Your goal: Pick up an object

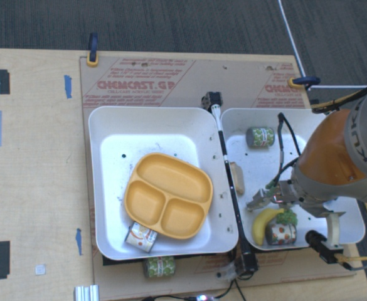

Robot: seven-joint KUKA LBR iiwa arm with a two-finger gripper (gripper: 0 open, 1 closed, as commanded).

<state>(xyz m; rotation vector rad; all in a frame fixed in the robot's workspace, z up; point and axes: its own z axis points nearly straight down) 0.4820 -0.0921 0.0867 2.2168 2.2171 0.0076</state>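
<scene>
pincer (272, 196): in right bin (352, 231), over the near end, grip state cannot tell | banana (261, 223) and small can (280, 232) just below it, touching each other | green can (260, 137) at far end | yellow divided plate (169, 195) in left bin (101, 168)

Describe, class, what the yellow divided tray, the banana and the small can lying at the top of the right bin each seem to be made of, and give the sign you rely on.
Yellow divided tray: probably moulded plastic, matte; one even colour, rounded compartment walls.
Banana: could be real or a plastic replica; smooth yellow skin, too small to decide.
Small can: likely metal with a printed green label; grey end and cylinder shape suggest it.
</scene>
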